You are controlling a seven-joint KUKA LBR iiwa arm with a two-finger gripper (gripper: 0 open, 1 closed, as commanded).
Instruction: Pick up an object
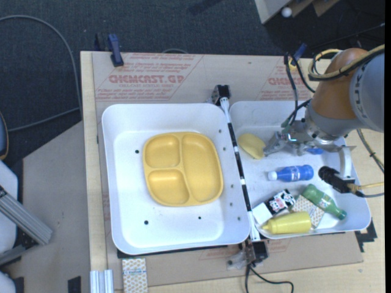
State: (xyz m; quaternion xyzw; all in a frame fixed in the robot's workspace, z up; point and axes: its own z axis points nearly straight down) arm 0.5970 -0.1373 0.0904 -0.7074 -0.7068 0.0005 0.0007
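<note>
My gripper [276,141] hangs low over the back of the right bin [360,215], its fingers open and pointing left. Nothing is between them. A yellow lemon-shaped object [251,145] lies just left of the fingertips, close to them but apart. In front of the gripper a blue bottle [291,174] lies on its side. A green bottle [324,201], a yellow bottle [287,224] and a small black, white and red box [281,201] lie toward the bin's front edge.
The left bin [122,163] holds a yellow divided plate [182,167]. A white box [261,213] sits at the right bin's front left corner. The wall between the bins [235,157] runs just left of the lemon-shaped object.
</note>
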